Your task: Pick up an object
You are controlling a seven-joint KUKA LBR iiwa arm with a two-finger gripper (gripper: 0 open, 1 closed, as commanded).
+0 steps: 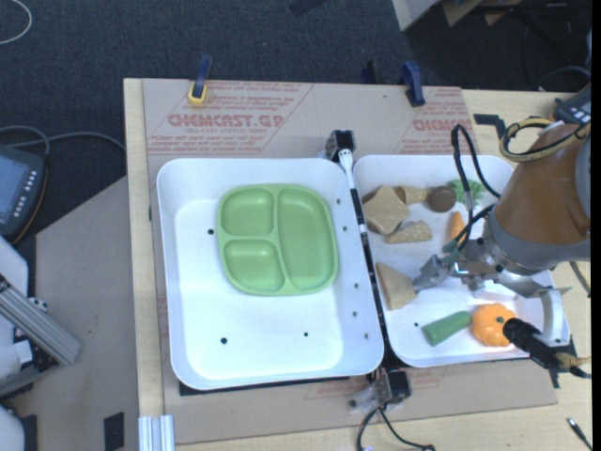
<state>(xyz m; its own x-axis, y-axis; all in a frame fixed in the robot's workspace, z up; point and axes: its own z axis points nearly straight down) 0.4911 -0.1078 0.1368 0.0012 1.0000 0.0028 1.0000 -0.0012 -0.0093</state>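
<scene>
The right bin [413,346] holds several food toys. Two tan bread-like pieces [383,209] [410,234] lie at its far left, and a tan wedge [396,287] lies by its left wall. A brown round piece [440,198] and a small green piece [470,191] are at the back, with an orange carrot-like stick [455,225] in front of them. A green block [446,327] and an orange fruit [489,325] rest near the front. My gripper [439,271] hangs low over the bin's middle, just right of the tan wedge, with nothing seen in it.
The left bin [188,336] bears a green divided plate [279,239] in its far half. A raised rim with a black fitting [341,143] separates the two bins. The grey and orange arm [540,205] covers the right bin's right side.
</scene>
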